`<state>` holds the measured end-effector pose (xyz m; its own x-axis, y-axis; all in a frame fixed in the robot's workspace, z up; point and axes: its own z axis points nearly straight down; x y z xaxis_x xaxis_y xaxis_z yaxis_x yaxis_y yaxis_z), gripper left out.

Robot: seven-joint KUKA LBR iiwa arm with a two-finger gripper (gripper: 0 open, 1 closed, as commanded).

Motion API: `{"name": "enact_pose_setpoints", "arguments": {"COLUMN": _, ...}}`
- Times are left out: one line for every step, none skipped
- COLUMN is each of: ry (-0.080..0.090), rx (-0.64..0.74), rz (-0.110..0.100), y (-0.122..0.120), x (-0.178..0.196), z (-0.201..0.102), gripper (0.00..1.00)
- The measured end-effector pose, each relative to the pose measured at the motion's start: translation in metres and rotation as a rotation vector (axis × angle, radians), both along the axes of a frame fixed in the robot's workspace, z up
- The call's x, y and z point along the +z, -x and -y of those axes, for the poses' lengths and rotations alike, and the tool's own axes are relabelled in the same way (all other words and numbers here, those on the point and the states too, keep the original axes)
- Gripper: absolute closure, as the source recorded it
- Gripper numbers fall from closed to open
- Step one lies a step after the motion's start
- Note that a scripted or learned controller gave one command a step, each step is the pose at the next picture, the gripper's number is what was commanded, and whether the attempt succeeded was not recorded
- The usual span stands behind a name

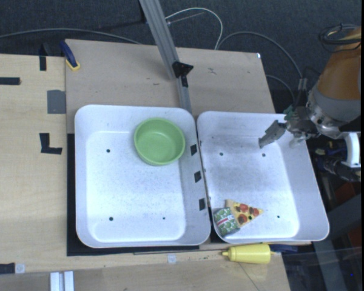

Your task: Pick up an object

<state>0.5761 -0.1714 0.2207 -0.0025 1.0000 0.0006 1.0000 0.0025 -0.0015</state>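
Surface: pale wooden table (24,162) carrying two shallow white plastic bins side by side, the left bin (88,223) and the right bin (303,220)
Left bin contents: round green plastic bowl (159,141), upright, near the bin's far edge
Right bin contents: flat pizza-slice toy with red and yellow toppings (246,211) by the near-left corner, touching a small green patterned packet (225,221)
Outside the bins: yellow squeeze bottle (250,254) lying on its side on the table, just beside the right bin's near rim
Arm: grey with an orange band, its two-finger gripper (273,135) hovering over the right bin's far-right part, well apart from every object
Jaws: cannot tell whether apart or together; nothing visible between them
Step in hand: approach, nothing picked yet
Doing it well: likely aim at one item alone, descend squarely, keep clear of the bin wall and the neighbouring packet
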Motion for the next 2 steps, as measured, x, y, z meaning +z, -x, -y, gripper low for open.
{"name": "enact_pose_setpoints", "arguments": {"ry": 0.000, "rx": 0.000, "rz": 0.000, "y": 0.000, "x": 0.000, "z": 0.000, "gripper": 0.00}}
{"name": "enact_pose_setpoints", "arguments": {"ry": 0.001, "rx": 0.000, "rz": -0.004, "y": 0.002, "x": -0.044, "z": -0.004, "gripper": 0.00}}
